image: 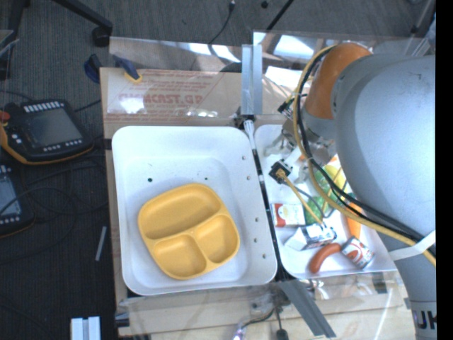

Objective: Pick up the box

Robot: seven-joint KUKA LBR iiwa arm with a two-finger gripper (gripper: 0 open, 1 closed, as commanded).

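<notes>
Arm (382,133) low over right bin (386,264), gripper hidden under wrist, grip state: cannot tell. Likely box (287,213), red-white, at bin's left wall, just beside wrist. No lift visible; pick not done, grasp and raise remain.

1. Place was a robotics lab / test cell, not a home or shop.
2. Big grey industrial arm (389,126) w/ orange band and loose yellow-black cabling (311,183) hung over the bench.
3. Teach pendant (44,129) w/ screen and buttons lay on dark carpet left of the bench, its cable trailing.
4. Two white bins (127,190) sat on a makeshift bench w/ cardboard backing (177,94) and clear plastic sheeting.
5. Black tripod or stand legs (64,6) and stray wires crossed the floor at top.
6. Bins held toy-like props: yellow divided tray (187,229), small food items (322,243).
</notes>
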